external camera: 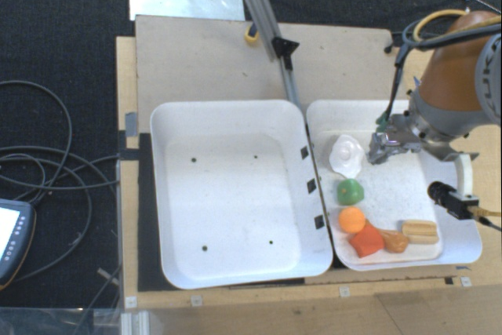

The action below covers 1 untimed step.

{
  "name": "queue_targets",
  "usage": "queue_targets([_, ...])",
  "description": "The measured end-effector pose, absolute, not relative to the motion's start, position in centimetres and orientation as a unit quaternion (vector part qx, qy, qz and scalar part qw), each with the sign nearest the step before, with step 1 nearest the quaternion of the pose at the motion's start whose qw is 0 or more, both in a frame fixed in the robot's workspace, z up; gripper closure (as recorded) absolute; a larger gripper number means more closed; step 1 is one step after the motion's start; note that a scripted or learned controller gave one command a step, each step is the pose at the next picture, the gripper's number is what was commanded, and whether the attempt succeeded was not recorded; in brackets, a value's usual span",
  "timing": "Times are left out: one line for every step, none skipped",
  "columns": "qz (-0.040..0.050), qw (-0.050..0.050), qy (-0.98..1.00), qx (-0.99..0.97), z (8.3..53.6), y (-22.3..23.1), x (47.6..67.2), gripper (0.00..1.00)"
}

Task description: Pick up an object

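Note:
The right bin (439, 253) holds a white crumpled object (345, 155), a green round piece (350, 191), an orange ball (351, 220), a red block (366, 241), a small orange-brown piece (395, 242) and a tan bread-like piece (420, 231). My gripper (379, 149) hangs over the upper part of this bin, just right of the white object. Nothing shows between its fingers.
The left bin (169, 192) lies beside the right one, with black clips along the shared rim. A grey pole (263, 4) slants across the back of the bench. Cables and a tablet (12, 235) lie on the floor at left.

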<state>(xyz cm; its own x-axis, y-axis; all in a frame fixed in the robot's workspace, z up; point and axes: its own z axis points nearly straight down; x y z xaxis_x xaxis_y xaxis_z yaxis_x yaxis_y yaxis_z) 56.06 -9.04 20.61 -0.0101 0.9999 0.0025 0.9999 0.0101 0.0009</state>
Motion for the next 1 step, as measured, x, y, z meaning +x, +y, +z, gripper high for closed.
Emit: queue_targets([-0.0011, 0.001, -0.711, -0.704, 20.21, -4.00, 55.16, 1.00])
